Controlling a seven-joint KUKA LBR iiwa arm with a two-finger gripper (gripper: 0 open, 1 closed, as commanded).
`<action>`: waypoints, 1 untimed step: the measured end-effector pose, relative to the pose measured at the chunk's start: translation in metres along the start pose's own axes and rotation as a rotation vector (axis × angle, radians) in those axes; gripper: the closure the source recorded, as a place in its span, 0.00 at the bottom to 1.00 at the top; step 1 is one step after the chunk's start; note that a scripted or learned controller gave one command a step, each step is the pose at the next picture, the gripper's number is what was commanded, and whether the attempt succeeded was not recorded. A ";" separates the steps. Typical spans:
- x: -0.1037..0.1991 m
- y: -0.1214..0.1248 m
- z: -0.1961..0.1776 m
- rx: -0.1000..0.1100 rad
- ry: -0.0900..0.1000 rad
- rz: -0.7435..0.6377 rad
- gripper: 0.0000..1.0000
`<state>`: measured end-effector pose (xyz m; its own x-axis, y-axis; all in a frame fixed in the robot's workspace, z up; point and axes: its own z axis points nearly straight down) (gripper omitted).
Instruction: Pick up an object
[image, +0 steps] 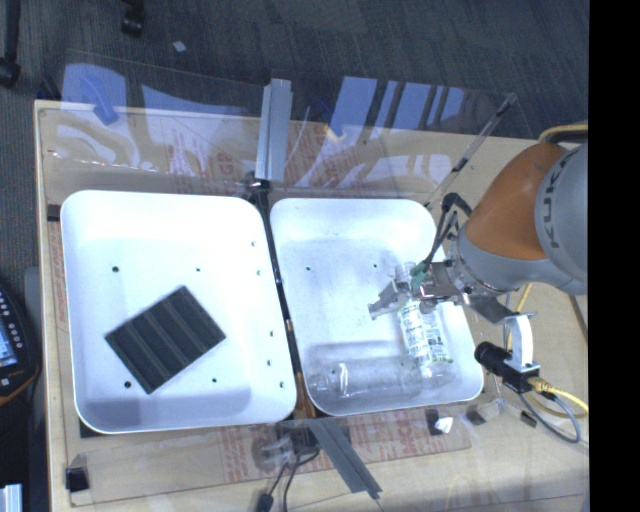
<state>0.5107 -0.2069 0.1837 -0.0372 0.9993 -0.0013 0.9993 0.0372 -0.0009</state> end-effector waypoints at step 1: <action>-0.002 -0.004 0.015 0.004 0.002 -0.015 0.00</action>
<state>0.5071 -0.2093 0.1690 -0.0518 0.9987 0.0011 0.9986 0.0518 -0.0044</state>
